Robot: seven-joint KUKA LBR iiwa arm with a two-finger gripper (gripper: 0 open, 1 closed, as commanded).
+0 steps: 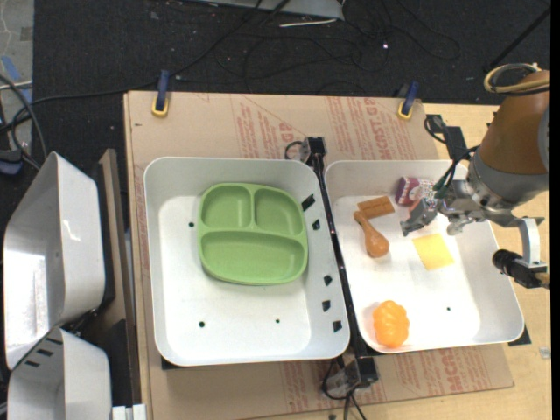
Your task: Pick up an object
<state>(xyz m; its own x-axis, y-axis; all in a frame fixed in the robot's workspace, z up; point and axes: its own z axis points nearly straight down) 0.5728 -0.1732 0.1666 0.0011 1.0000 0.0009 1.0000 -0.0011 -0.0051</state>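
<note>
In the right bin (pixel 490 322) lie a yellow square block (pixel 433 252), an orange round fruit (pixel 391 323), a brown drumstick-shaped piece (pixel 374 237), a tan flat piece (pixel 376 206) and a small purple-and-white item (pixel 409 190). My gripper (pixel 435 220) hangs over the upper middle of this bin, just above the yellow block and right of the brown piece. Its dark fingers (pixel 416 221) point down and left, with nothing visibly between them.
The left bin (pixel 175 322) holds a green divided plate (pixel 254 234). A black divider (pixel 328 252) separates the two bins. The grey and orange arm (pixel 516 147) enters from the right over the right bin's edge. White containers (pixel 48 261) stand off the bench at left.
</note>
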